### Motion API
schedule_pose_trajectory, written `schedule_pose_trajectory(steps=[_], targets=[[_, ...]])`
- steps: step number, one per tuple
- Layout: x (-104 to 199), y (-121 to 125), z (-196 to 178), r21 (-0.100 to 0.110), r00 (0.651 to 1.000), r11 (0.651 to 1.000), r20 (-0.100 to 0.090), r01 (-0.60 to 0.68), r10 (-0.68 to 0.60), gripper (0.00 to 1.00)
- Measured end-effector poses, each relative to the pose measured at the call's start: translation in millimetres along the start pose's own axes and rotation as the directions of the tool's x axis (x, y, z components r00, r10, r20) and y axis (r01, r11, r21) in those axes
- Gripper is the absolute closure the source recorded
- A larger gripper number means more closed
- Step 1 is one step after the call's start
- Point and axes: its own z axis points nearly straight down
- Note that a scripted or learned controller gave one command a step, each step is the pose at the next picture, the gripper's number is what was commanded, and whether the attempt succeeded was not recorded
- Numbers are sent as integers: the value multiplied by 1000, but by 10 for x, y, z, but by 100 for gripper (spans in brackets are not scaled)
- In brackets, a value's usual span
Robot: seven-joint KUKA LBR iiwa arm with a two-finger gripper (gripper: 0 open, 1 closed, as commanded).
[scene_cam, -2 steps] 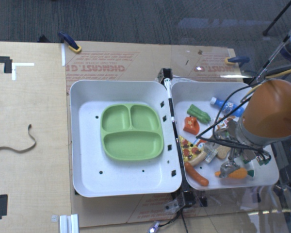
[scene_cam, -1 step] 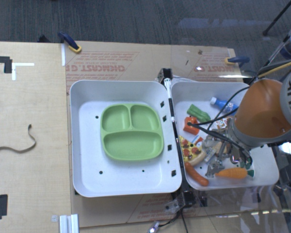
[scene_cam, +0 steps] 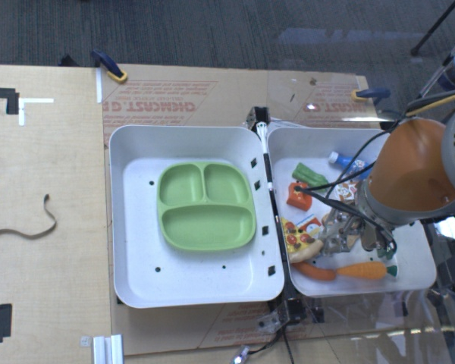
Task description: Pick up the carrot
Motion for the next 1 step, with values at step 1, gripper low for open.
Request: schedule_pose_trajectory(steps=[1], targets=[[43, -805, -1506, -7, 973, 973, -19, 231, -231, 100]])
